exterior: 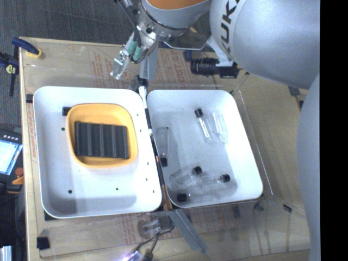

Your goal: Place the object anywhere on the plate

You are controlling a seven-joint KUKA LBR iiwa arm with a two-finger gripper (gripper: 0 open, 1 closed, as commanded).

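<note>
The end effector (126, 60) hangs above the table (81, 64), just beyond the far edge of the 2 white bins, near the seam between them. Its fingers are too small and blurred here, so I cannot tell whether they are apart or together, and nothing visible sits between them. The left bin (49, 178) holds the yellow plate (76, 116) with a dark ribbed insert (103, 140). The right bin (247, 167) holds what look like 5 clear vials with black caps: 2 near its far right (203, 124), 1 by its left wall (162, 143), the rest clustered along the near edge (198, 178)
</note>
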